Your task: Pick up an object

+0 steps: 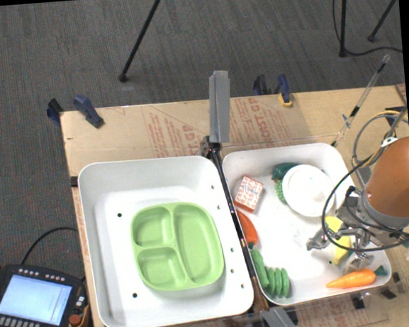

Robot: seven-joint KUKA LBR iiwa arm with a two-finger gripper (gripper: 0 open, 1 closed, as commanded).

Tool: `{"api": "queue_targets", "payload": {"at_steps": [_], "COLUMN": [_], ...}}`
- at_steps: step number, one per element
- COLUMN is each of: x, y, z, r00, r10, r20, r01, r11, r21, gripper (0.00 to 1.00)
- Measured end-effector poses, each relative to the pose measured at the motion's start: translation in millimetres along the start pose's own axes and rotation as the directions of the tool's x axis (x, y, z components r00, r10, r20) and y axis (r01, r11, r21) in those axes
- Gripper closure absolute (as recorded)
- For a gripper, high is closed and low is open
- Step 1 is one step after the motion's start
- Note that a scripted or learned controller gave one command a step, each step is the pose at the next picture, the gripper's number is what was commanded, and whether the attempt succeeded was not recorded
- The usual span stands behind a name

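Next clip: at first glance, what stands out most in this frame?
The light green, three-compartment plastic tray lies alone in the left white bin. The right white bin is crowded: a round white lid over something dark green, a small red-and-white patterned box, a green pea pod toy and an orange toy carrot. At that bin's right side the grey arm's gripper hangs over a yellow object.

A rounded orange band (398, 178) is seen on the arm (388, 193) at the three o'clock edge. Below it sits a grey metal wrist (366, 216). Thin black cables (341, 183) are looped around the wrist, with a yellowish one arching at one o'clock. The gripper (339, 243) is made of bare silver metal parts.
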State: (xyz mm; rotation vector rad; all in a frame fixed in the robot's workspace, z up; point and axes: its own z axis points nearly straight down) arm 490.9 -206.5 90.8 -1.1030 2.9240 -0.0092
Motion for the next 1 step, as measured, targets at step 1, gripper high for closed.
{"api": "queue_targets", "payload": {"at_steps": [1], "x": [-1.5], "y": [2.6], "z": [-8.4], "r00": [1.0], "r10": [-0.001], "r20": [-0.003], "r01": [0.001], "r11": [1.0], "r21": [-0.007], "gripper": [1.0]}}
